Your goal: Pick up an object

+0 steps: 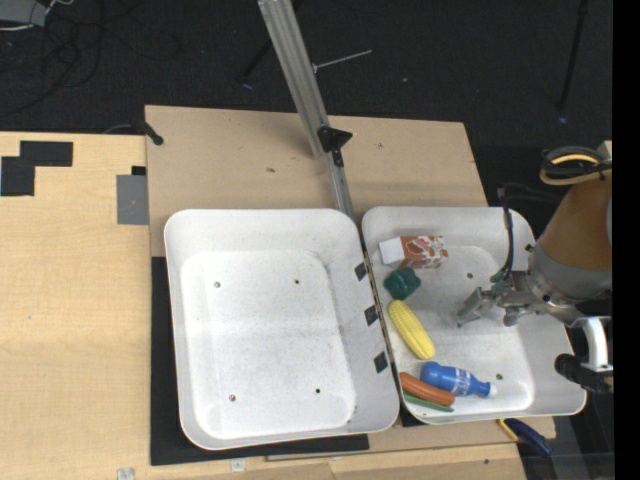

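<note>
Five objects lie in the right bin (520,408); whether the jaws (478,306) are parted, I cannot tell.

My arm (578,258): grey body, orange band above the wrist, black cable alongside, ending in a grey metal two-finger gripper (472,311).

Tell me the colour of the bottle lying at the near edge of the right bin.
The bottle is blue with a white cap end, seen in the camera view.
</note>
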Robot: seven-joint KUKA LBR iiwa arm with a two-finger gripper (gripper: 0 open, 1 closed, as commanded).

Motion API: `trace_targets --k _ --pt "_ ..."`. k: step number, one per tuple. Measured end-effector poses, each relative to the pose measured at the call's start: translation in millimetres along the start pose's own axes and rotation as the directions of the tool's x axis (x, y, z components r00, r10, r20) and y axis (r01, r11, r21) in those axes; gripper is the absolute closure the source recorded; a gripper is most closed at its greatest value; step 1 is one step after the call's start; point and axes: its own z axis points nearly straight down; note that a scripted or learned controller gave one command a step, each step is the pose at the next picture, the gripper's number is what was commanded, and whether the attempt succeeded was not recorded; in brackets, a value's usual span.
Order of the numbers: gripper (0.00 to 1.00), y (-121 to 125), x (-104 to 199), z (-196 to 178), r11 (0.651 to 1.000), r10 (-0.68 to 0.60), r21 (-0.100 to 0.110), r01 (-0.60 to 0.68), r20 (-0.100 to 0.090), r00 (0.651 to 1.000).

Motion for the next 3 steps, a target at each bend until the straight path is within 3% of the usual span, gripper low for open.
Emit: trace_targets --k 1,2,3 --pt "1.0 0.8 -1.6 -13.2 1.0 0.005 -0.004 -0.005 0.001 1.0" --pt "1.0 -1.3 -0.3 -76.0 1.0 -0.002 -0.012 0.002 0.004 1.0" --pt "1.0 -1.3 -1.3 -93.5 1.0 -0.001 -0.008 0.001 0.003 1.0"
